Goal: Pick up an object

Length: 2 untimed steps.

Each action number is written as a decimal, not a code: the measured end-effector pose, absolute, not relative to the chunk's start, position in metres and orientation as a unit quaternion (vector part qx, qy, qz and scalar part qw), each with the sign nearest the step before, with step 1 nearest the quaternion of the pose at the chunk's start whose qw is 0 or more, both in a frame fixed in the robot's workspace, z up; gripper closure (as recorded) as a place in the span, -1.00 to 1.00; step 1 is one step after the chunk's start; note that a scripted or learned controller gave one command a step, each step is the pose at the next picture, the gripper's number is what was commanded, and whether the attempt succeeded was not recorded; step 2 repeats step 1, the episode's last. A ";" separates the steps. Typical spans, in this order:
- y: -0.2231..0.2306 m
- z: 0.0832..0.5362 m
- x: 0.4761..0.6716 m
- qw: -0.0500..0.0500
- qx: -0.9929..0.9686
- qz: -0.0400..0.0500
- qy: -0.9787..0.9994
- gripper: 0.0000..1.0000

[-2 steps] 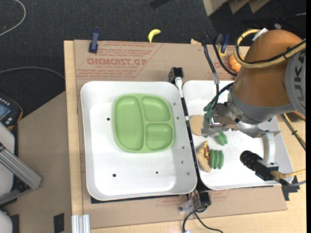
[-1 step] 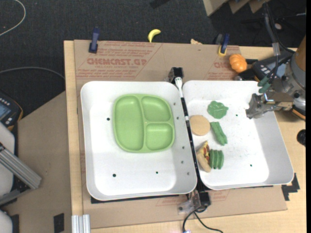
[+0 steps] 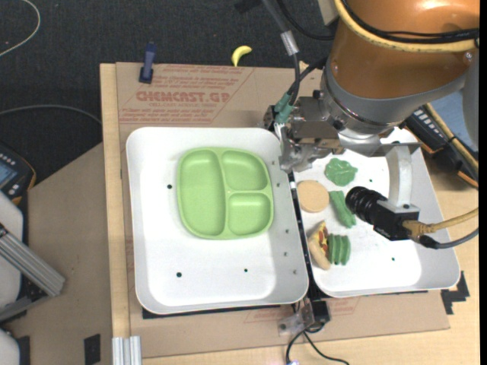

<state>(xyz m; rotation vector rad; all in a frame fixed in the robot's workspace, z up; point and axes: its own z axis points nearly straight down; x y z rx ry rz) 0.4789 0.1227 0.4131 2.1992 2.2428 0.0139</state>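
1. Over the seam where the two white bins meet, the hand (image 3: 291,158) hangs below the grey arm (image 3: 396,44) with its orange band, close to the far corner of the right bin (image 3: 396,278).
2. Whether the hand is wide or narrow cannot be told from this slant; the wrist hides most of it, and nothing is seen held in it.
3. In the left bin (image 3: 152,226) lies a green divided plate (image 3: 225,193) with three compartments, flat and roughly central, with white floor bare around it.
4. In the right bin the small pieces sit grouped along the side next to the left bin.
5. A tan round disc (image 3: 312,196) lies just beside the bin's left wall, near the hand and on the near side of it.
6. A leafy green piece (image 3: 340,172) lies just beyond the disc, towards the far wall.
7. A green strip (image 3: 342,210) lies to the right of the disc, close to it.
8. Nearer the front edge, a tan wedge with red and yellow filling (image 3: 320,246) touches a short dark-green piece (image 3: 340,249) on its right.
9. Both bins rest on a brown board (image 3: 183,93) printed in red, which covers the bench.
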 end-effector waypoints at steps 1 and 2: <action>0.113 0.421 0.480 0.002 0.706 0.002 0.708 1.00; 0.113 0.421 0.480 0.002 0.706 0.002 0.708 1.00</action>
